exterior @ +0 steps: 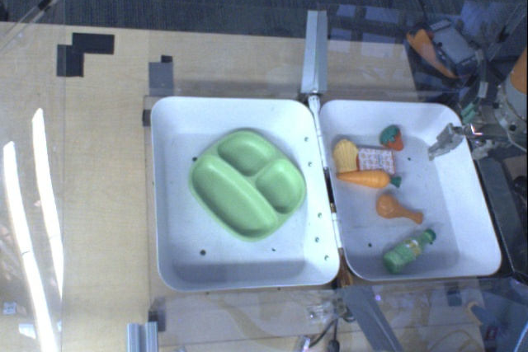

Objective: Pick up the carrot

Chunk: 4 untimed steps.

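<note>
A: Camera view, right bin: shallow, white, smooth plastic with rounded corners. Near its left wall, the carrot, a tapered orange cone lying flat, tip to the left, green stub at the right end.

B: Touching anything?

A: Pressed against a flat pink-and-white packet just behind it, and a ribbed yellow corn cob at its upper left. Farther back, a small strawberry, red with a green cap.

B: And in front?

A: A glossy orange drumstick shape, bulbous at one end, narrow at the other. Nearer the front wall, a green bottle lying on its side, cap towards the upper right.

B: Gripper?

A: At the right bin's upper right edge, the gripper: pale grey metal, tilted, well apart from the carrot. Nothing seen between its tips. Open or closed: cannot tell, too small and blurred.

B: Left bin?

A: Left bin, same white plastic. Inside, a matte green divided plate, rounded, three moulded compartments, set at a slant.
</note>
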Each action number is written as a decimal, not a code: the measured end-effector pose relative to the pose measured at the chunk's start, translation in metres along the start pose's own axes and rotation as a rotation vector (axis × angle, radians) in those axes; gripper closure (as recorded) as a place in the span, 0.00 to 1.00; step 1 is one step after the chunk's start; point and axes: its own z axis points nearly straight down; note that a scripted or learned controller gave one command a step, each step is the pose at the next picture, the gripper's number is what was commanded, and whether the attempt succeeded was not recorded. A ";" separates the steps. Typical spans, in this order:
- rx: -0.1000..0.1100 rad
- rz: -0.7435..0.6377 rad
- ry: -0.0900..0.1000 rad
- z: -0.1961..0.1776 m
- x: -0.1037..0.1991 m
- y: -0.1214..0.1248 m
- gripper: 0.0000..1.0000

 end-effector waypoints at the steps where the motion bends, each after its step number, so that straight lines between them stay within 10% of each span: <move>1: 0.002 -0.176 0.001 0.101 0.048 -0.086 0.00; 2: -0.010 -0.322 0.000 0.123 0.092 0.007 0.00; 3: -0.014 -0.324 0.001 0.111 0.094 0.009 1.00; 4: -0.003 -0.376 0.001 0.026 0.157 -0.011 1.00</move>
